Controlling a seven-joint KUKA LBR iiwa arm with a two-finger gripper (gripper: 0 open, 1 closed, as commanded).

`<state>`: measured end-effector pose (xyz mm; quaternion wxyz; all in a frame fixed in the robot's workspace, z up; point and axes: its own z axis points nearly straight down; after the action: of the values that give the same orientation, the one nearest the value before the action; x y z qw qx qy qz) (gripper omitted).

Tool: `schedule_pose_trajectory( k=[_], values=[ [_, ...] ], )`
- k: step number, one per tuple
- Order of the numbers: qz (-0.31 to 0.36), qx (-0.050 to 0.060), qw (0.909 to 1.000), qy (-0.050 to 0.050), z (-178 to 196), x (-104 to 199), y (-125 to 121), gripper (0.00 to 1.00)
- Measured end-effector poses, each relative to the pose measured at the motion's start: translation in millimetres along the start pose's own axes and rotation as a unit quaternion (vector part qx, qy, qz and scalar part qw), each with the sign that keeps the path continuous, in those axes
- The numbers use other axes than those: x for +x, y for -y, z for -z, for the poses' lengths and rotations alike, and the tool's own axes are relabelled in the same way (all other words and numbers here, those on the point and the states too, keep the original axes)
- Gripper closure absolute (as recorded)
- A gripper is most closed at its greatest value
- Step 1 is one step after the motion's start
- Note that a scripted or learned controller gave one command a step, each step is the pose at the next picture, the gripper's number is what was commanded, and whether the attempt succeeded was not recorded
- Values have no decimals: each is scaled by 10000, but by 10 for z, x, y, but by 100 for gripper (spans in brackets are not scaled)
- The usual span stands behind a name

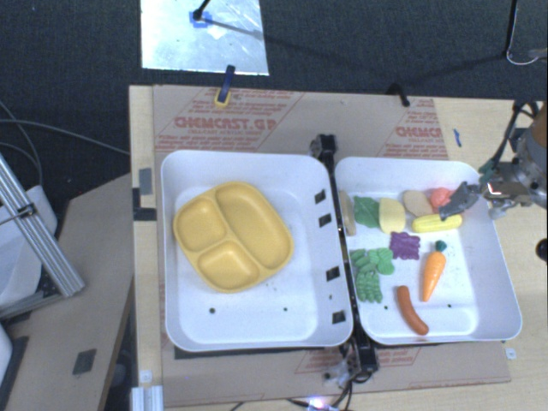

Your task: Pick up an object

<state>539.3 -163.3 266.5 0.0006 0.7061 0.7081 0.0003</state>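
The right bin [492, 272] holds several toy foods: a yellow banana [437, 223], a pink piece [440, 197], a tan piece [417, 201], a pale yellow piece [391, 214], purple grapes [405, 245], an orange carrot [432, 271], a red sausage [410, 309] and green vegetables [369, 272]. My gripper [460, 200] reaches in from the right and hangs just above the banana's right end, beside the pink piece. Its fingers look spread, with nothing seen between them.
The left bin [248, 319] holds a yellow divided plate [232, 235]. A black divider with clips [336, 229] runs between the bins. Cardboard lies under both bins. A metal frame [34, 229] stands at the far left.
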Motion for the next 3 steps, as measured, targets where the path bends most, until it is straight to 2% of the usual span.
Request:
schedule_pose_trajectory(
  k=[1, 2, 3],
  values=[
    [-33, 41, 10000, -8, -1073, -456, 285, 0],
    [17, -10, 10000, 6, -1690, -425, -267, 0],
    [18, 26, 10000, -20, -1838, 141, 79, 0]
  ],
)
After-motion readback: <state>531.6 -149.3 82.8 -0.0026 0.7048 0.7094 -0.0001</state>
